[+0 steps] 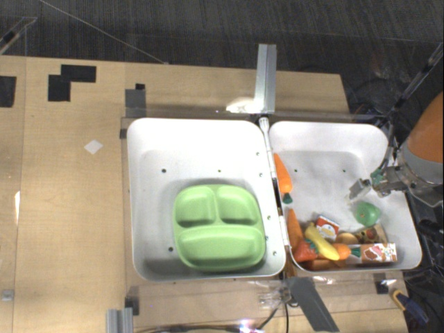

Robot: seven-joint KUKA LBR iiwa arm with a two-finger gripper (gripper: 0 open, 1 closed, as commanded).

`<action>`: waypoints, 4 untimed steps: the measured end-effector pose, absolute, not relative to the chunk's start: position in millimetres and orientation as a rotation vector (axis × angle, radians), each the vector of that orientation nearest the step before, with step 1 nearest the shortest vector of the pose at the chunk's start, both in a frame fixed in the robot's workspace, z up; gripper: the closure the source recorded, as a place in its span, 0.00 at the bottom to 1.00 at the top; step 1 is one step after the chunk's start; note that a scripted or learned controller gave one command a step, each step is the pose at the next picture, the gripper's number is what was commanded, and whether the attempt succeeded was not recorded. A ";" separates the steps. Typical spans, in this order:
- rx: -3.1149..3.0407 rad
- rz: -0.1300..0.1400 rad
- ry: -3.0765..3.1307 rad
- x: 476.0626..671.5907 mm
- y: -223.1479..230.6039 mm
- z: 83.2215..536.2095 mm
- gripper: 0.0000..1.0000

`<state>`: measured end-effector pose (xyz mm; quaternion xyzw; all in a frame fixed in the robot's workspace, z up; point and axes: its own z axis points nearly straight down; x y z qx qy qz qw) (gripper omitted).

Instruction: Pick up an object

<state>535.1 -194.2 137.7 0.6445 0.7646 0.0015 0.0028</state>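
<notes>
Claw I am hovering just above the green ball; its grip I cannot tell. Ball seems light, slippery; take across middle.

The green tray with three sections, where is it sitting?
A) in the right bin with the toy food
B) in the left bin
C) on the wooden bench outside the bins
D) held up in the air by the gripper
B: the green tray lies flat on the floor of the left bin, while the toy food is piled in the right bin.
</notes>
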 end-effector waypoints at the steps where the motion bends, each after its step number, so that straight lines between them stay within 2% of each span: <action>1: 2.180 0.013 2.249 520.2 -205.3 91.1 0.00; 2: 2.169 0.022 2.249 524.1 -203.4 103.9 1.00; 3: 2.190 0.006 2.245 604.8 -154.5 215.4 1.00; 4: 2.140 0.005 2.296 590.7 -78.2 213.4 1.00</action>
